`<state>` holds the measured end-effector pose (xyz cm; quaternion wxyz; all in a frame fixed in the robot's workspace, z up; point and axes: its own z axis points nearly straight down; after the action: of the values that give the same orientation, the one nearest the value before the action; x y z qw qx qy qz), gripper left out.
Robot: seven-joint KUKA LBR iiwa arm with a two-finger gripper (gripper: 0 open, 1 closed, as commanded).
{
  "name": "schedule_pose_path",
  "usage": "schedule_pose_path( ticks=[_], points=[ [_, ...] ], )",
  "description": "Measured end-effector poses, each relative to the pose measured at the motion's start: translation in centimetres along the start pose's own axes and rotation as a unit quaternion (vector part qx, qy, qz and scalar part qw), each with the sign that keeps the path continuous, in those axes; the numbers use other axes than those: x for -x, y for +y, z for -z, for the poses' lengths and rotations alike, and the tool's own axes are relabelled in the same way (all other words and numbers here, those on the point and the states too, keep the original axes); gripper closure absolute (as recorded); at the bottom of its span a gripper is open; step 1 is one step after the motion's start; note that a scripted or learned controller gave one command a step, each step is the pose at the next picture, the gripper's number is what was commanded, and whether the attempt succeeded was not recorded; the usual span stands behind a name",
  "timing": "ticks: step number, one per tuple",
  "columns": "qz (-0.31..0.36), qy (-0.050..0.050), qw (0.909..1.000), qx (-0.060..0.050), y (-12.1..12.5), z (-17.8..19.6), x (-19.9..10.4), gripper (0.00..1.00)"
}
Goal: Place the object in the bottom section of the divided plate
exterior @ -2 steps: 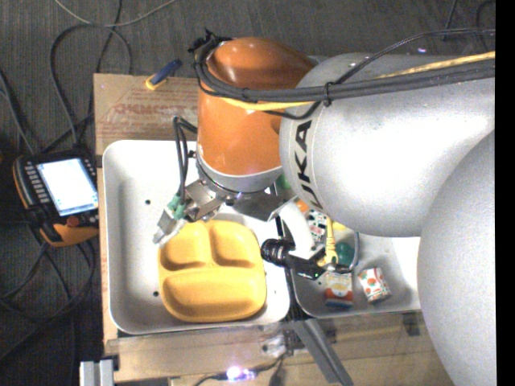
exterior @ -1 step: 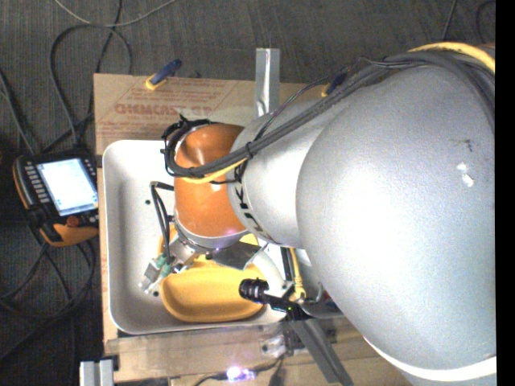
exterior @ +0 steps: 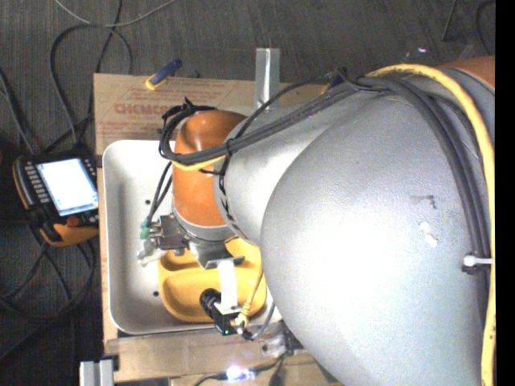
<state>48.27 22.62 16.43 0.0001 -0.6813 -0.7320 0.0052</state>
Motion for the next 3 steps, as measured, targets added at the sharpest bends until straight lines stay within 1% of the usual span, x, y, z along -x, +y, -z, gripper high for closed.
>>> schedule_pose_path(
  ticks=[1,2,3],
  points=[
    [-0.107,-0.001,0.9942,0.001,3.1,7.9,0.1,0.0],
    [-0.272,-0.001,0.9622,0.001,5.1,11.1,-0.2,0.0],
    [-0.272,-0.006,0.9623,-0.002,5.1,11.6,-0.2,1.0]
  ],
)
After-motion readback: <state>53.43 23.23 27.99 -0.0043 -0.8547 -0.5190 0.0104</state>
